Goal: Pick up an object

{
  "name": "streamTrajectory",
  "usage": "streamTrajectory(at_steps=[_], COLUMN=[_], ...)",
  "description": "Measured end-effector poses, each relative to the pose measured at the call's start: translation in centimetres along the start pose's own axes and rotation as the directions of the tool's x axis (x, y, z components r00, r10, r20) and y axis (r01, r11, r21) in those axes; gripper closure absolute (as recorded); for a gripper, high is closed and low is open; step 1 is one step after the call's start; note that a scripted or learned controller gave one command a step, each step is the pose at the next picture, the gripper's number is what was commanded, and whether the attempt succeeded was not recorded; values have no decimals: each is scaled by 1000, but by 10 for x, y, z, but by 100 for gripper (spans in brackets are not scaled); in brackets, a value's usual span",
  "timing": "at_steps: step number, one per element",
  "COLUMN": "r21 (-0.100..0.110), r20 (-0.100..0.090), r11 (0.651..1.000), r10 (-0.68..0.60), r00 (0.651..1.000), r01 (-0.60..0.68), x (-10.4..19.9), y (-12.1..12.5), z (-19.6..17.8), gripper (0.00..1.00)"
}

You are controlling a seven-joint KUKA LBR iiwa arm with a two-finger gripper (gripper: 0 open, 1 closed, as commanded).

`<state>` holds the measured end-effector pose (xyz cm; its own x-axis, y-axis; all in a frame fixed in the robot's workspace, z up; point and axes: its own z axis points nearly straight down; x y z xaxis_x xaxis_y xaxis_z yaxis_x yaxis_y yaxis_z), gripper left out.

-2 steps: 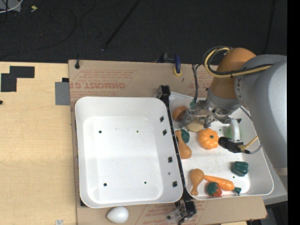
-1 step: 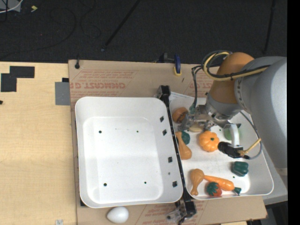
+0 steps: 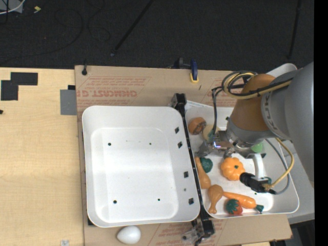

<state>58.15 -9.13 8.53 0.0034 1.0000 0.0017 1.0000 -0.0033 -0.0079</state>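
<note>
KUKA arm's gripper (image 3: 218, 143) low in right bin (image 3: 292, 201) beside toy pumpkin (image 3: 232, 168); jaws' state unclear. Centre over one toy before closing.

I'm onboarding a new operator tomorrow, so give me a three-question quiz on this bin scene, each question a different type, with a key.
1. True or false: the gripper is over the right bin.
2. Multiple choice: where does the white egg lie? A) in the left bin B) in the right bin C) on the bench outside both bins, near the left bin's front edge.
3. Fill in: the round orange toy just right of the dark green piece is a ______.

Key: 1 true; 2 C; 3 pumpkin.
</note>
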Motion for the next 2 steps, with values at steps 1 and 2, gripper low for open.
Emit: streamTrajectory(at_steps=[1, 2], r21=[-3, 0], r20=[0, -1], r11=[1000, 1000], r10=[0, 0], r00=[1000, 1000], r01=[0, 0], x=[-42, -42], y=[-19, -18], z=[0, -8], gripper=[0, 100])
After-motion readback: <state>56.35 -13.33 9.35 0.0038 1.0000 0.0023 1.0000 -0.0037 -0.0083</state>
